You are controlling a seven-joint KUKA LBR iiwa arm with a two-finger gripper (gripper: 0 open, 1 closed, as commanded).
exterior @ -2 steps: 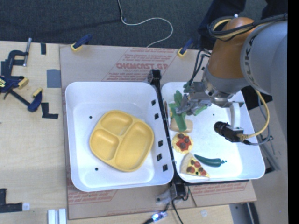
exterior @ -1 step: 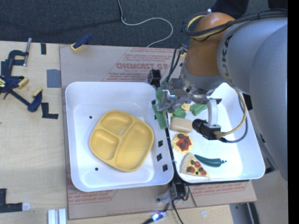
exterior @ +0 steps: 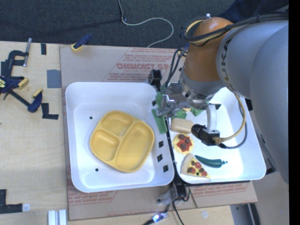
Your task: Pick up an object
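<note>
Glossy yellow sectioned tray [exterior: 122, 140] in left bin [exterior: 75, 125]; hand [exterior: 180, 109] grip unreadable.

A workbench under the overhead camera, against dark carpet.
You look down on a pale wooden bench [exterior: 28, 144] with a printed cardboard sheet [exterior: 126, 64] on it; blue clamps [exterior: 16, 86] lie at its left, and a thin white cable [exterior: 140, 18] loops across the dark floor [exterior: 70, 8] beyond.

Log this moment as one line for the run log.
arm: over right bin | pincer: low at bin's left end, above beige block | nearby: two pizza pieces, green pepper | left bin: yellow tray | lift: not seen
</note>
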